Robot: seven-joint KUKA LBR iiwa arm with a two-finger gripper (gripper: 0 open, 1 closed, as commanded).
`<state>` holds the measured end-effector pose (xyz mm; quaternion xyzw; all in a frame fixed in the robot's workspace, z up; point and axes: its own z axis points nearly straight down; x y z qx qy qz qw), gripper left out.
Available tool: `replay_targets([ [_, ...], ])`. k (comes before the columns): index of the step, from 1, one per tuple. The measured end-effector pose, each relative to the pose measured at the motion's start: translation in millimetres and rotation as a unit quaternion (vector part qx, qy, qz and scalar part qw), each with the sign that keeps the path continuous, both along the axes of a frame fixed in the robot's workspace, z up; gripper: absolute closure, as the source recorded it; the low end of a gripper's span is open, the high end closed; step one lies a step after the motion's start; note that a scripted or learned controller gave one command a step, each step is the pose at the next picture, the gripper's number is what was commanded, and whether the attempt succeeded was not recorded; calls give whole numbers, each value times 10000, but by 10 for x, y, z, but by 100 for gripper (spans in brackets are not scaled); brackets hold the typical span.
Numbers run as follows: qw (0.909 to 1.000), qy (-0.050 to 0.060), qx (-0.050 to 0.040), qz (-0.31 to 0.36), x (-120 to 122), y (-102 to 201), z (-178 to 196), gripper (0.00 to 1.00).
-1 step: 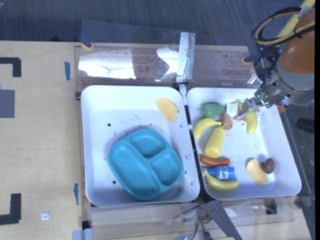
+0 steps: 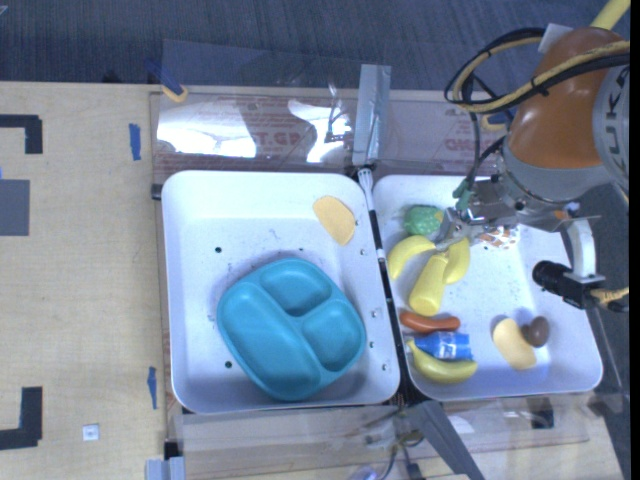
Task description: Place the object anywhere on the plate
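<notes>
My arm (image 2: 560, 118): grey with an orange band, reaching in from the right over the far edge of the right bin (image 2: 570, 368).
My tool (image 2: 455, 226): low over the far left part of the right bin, its tip among the yellow banana (image 2: 405, 253), the yellow cylinder (image 2: 432, 280) and the green leafy item (image 2: 424, 218). I cannot tell from here how it stands, nor whether it has anything.
Plate (image 2: 290, 328): blue, three compartments, lying in the near middle of the left bin (image 2: 190, 268), nothing on it.
Yellow chip-shaped piece (image 2: 336, 217): in the left bin, near its far right corner, well apart from the plate.
Right bin, near side: a red-orange sausage (image 2: 430, 320), just beyond a blue packet (image 2: 445, 346) that lies on a second banana (image 2: 440, 368).
Right bin, right side: a yellow lump (image 2: 512, 343) touching a small brown piece (image 2: 537, 330).
Bench (image 2: 70, 288): pale wood, with black markings at the left.
</notes>
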<state>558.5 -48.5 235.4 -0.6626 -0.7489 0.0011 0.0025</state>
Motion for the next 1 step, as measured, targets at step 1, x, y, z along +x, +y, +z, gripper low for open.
replay_targets([
  [1,9913,-30,-6,1314,243,819,118,100],
])
